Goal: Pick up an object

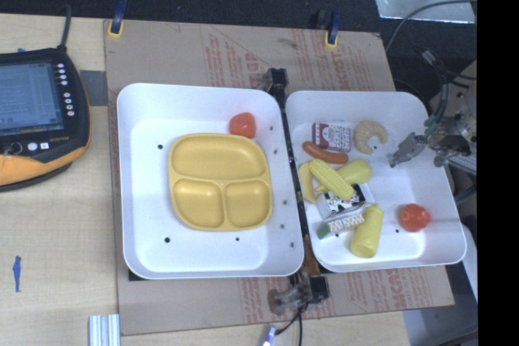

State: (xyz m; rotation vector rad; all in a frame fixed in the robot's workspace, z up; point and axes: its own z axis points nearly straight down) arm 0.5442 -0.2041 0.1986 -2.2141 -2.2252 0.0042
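Hovering over the right bin's (438, 198) far right edge, the gripper (418, 143) showed fingers spread and bare. A round red tomato (414, 216) lay below it, nearest. Left of it sat a croissant (371, 135), a small carton (332, 137), a sausage (324, 152), corn (331, 178) and a yellow bottle (366, 231), clustered together.

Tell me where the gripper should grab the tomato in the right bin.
Grip the tomato across its round middle, coming straight down. It lies apart from the other food, with bare bin floor around it, so fingers should fit on either side. Being round, it may roll; center the gripper first.
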